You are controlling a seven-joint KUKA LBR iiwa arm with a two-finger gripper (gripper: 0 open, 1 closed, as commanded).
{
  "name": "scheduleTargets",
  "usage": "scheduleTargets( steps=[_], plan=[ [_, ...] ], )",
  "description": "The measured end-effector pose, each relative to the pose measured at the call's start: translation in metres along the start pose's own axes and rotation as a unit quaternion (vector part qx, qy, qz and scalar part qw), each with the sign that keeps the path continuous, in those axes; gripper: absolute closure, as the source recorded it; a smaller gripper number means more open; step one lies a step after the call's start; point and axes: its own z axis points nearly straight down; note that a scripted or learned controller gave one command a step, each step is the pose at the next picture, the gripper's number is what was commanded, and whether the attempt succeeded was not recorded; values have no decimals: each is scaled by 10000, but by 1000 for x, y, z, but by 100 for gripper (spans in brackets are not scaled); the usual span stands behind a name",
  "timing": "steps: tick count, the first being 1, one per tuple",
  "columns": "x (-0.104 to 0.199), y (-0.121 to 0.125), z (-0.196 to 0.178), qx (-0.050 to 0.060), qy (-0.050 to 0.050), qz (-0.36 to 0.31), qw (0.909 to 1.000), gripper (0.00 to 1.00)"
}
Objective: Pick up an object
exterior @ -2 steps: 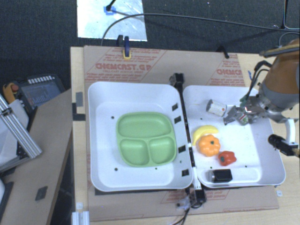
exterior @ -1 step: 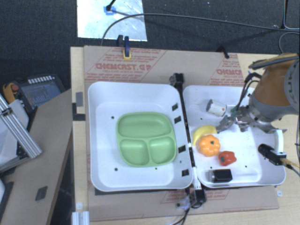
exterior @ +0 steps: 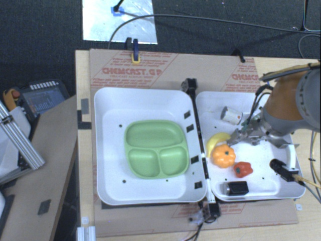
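- Left bin [exterior: 108, 149]: holds a green divided tray [exterior: 154, 148], well apart from the arm.
- Right bin [exterior: 261, 185]: a yellow item [exterior: 214, 140], an orange pumpkin [exterior: 223, 155], a red pepper [exterior: 243, 169], a black block [exterior: 236, 188] and a white cylinder [exterior: 231, 115] all lie on its floor; judged so, nothing is lifted yet.
- Gripper [exterior: 239, 136]: reaching in from the right, low over the bin, just beside the pumpkin and yellow item; how wide its fingers stand cannot be told.

Cardboard-covered bench [exterior: 165, 64] bears left bin [exterior: 108, 134] and right bin [exterior: 261, 187]
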Motion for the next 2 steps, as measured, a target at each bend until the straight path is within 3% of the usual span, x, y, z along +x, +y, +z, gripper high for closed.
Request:
scheduleTargets(
  steps=[1, 2],
  plan=[
    [0, 1, -12, -23, -10, -3, 10000, 100],
    [0, 1, -56, -33, -10, -8, 10000, 100]
  ],
)
